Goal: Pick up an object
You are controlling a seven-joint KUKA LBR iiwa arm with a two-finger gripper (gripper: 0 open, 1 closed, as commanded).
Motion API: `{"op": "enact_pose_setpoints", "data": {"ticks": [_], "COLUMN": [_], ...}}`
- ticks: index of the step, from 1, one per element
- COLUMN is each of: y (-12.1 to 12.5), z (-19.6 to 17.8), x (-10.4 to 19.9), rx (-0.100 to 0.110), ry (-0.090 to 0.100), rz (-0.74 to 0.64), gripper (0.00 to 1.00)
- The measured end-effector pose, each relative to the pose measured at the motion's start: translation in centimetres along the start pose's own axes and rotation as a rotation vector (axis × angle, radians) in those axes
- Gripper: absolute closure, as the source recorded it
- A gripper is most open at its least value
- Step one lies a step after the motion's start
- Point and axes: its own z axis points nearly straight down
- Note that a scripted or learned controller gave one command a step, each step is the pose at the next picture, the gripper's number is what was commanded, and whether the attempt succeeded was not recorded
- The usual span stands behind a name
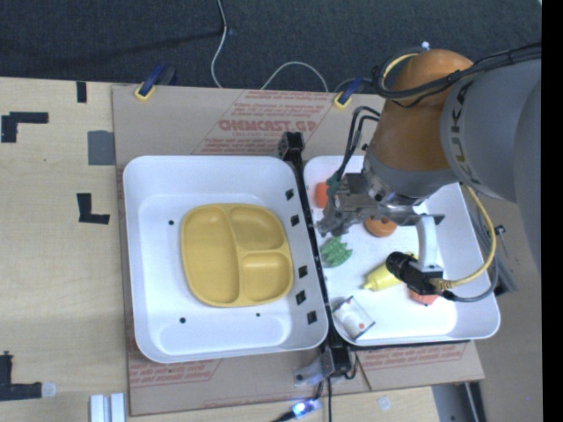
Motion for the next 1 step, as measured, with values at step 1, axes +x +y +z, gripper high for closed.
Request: {"op": "enact_pose_setpoints", "data": {"ticks": [1], "y": [-1.02], "z": [1.36], "x": [4.91], "rx": [0.001], "ry": [0.0], "rz": [-0.001], "gripper": [1.0]}}
